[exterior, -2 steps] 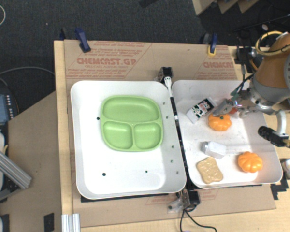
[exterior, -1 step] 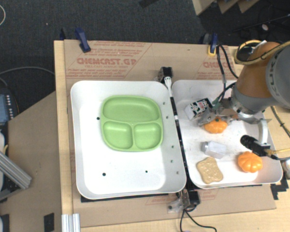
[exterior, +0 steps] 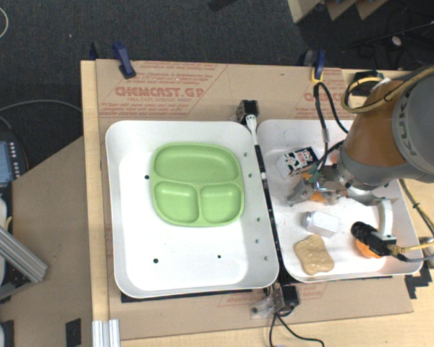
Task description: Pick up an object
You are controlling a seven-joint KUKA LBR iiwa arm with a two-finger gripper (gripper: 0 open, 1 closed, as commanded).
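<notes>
One pincer (exterior: 312, 188) low in right bin (exterior: 289, 262), finger spread impossible to tell.

In the right bin lie a tan cookie-shaped piece (exterior: 313, 255), a white block (exterior: 322, 223) and a small black-and-white carton (exterior: 297, 160).

A grey KUKA arm (exterior: 419, 125) with a broad, rounded orange band (exterior: 372, 136) above its wrist. Black and yellow cables (exterior: 331, 110) loop along the orange section. Below the band, a darker grey wrist collar (exterior: 362, 173) leads to a small metal end effector (exterior: 312, 188) with orange touches.
</notes>
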